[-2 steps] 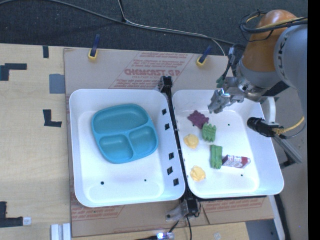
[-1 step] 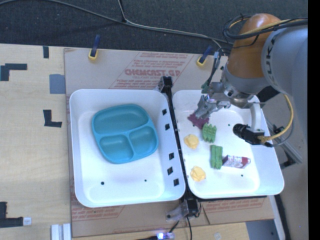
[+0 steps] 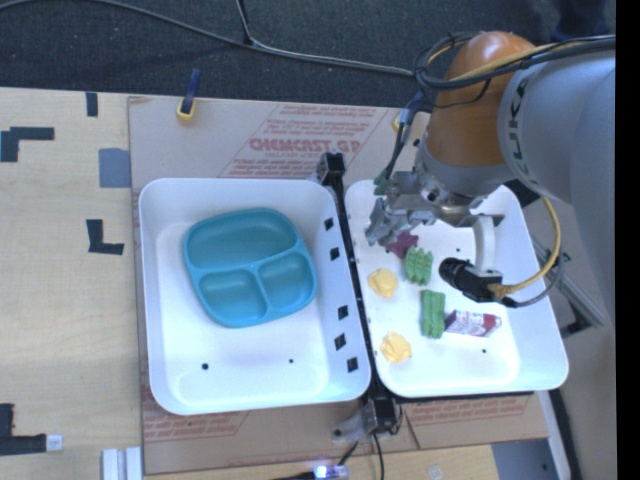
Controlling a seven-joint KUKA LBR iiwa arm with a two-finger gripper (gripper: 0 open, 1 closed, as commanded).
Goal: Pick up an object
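Near the right bin's [image 3: 535,373] front edge lie a yellow piece [image 3: 396,347], a wrapper [image 3: 472,322] and green pieces [image 3: 431,313]. Toward its back-left corner the gripper [image 3: 386,226] hovers, its opening unclear, just beside a purple piece [image 3: 405,240]. This looks like the approach; next it must descend and close.

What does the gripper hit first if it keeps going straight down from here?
Probably the purple piece under the gripper in the right bin, with the green block just beside it. Depth is unclear from this slanted view.

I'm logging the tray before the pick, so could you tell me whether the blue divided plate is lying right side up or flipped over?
Right side up. The blue divided plate lies flat in the left bin, with its three hollow compartments and raised dividers facing the camera.
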